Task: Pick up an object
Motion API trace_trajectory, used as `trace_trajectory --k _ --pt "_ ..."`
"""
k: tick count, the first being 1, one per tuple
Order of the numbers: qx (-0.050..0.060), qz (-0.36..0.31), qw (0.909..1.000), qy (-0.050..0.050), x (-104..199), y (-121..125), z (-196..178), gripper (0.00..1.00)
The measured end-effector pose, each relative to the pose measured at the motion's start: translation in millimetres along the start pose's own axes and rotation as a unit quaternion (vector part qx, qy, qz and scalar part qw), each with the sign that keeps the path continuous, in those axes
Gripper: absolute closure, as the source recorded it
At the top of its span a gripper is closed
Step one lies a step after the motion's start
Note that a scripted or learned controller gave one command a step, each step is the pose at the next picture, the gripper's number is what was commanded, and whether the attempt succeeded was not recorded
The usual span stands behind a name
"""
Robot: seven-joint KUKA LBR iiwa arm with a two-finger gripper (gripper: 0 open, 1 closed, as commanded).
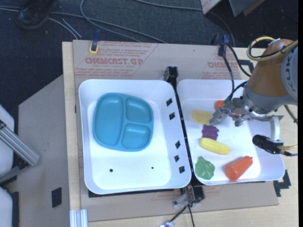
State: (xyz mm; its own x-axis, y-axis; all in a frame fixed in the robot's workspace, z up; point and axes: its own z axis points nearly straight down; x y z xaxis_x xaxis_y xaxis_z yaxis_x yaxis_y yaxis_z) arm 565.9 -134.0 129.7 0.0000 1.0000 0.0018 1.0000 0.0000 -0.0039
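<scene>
Toy foods lie in the right bin, namely a yellow piece, purple piece, corn cob, green piece and orange pepper, beneath the arm's gripper, its jaws' state unclear, while the left bin holds a blue divided plate.

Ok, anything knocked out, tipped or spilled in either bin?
Nothing stands out. The blue plate lies flat in the left bin. The corn, purple piece, green piece and orange piece all lie inside the right bin.
</scene>
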Motion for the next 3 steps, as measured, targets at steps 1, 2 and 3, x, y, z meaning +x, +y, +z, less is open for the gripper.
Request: trace_trajectory --k 1,2,3 --pt "-0.002 0.001 1.0000 0.000 0.2 1.0 45.3 0.00" --pt "-0.005 0.000 1.0000 0.000 0.4 3.1 30.6 1.00" --pt "-0.004 0.000 1.0000 -0.001 5.4 -1.9 -15.8 1.00"
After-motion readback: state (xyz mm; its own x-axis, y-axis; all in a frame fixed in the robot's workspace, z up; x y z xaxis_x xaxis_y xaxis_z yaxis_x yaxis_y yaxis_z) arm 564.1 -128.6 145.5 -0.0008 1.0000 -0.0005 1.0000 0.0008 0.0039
